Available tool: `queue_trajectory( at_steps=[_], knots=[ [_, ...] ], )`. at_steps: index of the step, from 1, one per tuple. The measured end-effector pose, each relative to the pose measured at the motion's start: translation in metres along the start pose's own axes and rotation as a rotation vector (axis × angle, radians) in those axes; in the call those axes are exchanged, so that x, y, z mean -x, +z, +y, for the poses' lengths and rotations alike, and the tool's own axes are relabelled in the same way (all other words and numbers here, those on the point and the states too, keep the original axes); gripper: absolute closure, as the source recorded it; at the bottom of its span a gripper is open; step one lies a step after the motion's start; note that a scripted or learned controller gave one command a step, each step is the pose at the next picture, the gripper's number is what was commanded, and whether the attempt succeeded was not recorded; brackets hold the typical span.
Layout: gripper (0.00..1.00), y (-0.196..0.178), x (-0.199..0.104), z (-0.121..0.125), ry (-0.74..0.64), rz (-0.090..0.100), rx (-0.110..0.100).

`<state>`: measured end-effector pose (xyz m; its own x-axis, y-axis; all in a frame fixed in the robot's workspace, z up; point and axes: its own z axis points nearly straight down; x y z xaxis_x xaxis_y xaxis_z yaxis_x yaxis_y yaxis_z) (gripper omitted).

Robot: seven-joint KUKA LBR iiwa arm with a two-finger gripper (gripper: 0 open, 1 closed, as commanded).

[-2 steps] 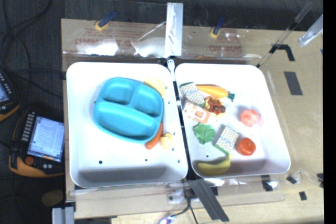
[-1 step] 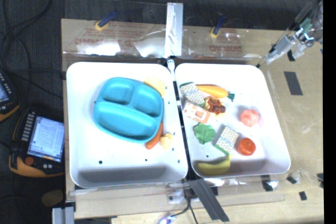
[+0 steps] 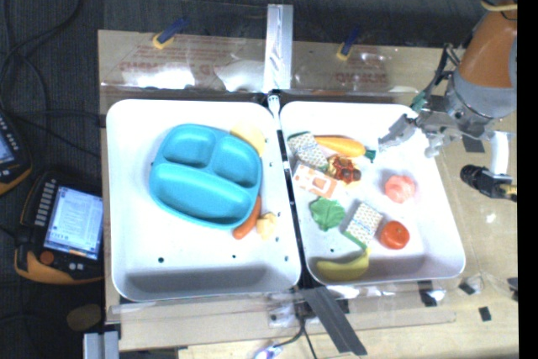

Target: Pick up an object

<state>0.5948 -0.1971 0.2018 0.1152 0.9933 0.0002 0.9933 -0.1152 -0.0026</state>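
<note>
In the right white bin [image 3: 450, 240], small toys are crowded together.
Nearest lies a yellow plastic banana [image 3: 343, 266], then a pink round toy [image 3: 400, 187]; farthest, the claw [image 3: 414, 132] is poised, spread and empty, so a miss among close neighbours could be expected.
</note>
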Motion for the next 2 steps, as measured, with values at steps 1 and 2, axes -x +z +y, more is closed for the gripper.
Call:
queue_trajectory(
  at_steps=[1,2],
  knots=[
    [0.0,0.1027,0.0139,-0.0269,0.095,0.009,0.005],
    [1.0,0.0958,0.0189,-0.0291,0.1,0.002,0.001]
  ],
)
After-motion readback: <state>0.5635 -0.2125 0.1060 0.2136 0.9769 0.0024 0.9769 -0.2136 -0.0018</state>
